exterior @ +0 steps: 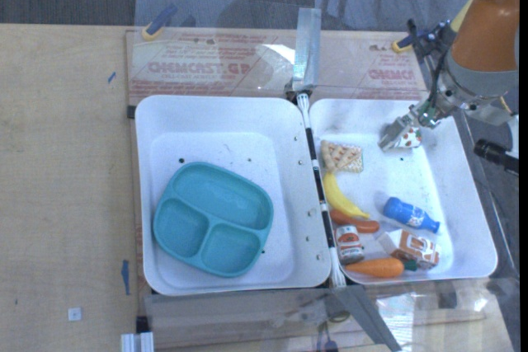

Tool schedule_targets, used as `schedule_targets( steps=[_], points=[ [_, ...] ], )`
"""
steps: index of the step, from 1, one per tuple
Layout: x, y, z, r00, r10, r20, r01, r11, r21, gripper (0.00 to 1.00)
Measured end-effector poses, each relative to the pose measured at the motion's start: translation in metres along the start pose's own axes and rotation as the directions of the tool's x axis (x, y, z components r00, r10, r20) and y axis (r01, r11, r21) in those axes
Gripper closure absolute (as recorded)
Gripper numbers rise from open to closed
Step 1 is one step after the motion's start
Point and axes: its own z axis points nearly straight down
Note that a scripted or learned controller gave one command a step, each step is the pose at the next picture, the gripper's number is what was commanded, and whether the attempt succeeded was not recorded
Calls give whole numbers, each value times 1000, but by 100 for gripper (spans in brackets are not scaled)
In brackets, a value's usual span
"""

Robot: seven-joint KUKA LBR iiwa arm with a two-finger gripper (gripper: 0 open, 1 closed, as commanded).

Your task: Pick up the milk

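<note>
Grey two-finger end effector (402, 136), upper right of frame, clenched on small white milk carton with red print (410, 138), held above right shallow white bin (470, 202). Blue bottle (410, 213) lies lower right.

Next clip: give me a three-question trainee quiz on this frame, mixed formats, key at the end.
1. True or false: the teal divided plate lies in the left bin.
2. Multiple choice: the blue bottle lies
A. on the plate
B. in the right bin
C. on the bare bench
3. Fill in: the gripper is over the ____ corner of the right bin, away from the banana, carrot and waffle.

Key: 1 true; 2 B; 3 far right
</note>
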Motion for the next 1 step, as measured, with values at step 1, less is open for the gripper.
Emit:
schedule_targets(
  steps=[1],
  points=[
    [-28, 4, 88, 1000, -22, 3, 22, 1000, -3, 0]
  ],
)
